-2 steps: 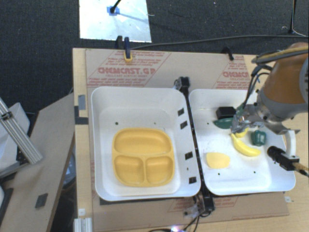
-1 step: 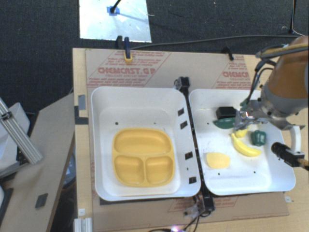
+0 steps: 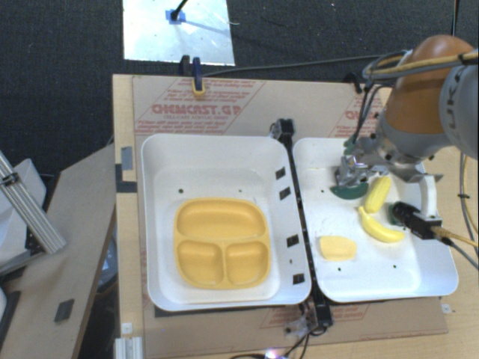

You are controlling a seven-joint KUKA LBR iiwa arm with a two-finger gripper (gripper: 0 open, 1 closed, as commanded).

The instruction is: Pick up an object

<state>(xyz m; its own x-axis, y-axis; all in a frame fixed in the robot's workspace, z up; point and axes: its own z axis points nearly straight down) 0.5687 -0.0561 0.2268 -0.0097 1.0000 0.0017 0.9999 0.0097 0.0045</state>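
Bright even light, soft shadows, slightly soft focus

The left bin holds a yellow divided tray with three compartments. In the right bin lie a pale yellow flat piece, two banana-shaped pieces and a dark green object. The gripper is low over the green object at the bin's far side.

A yellow divided tray lies in the left bin.
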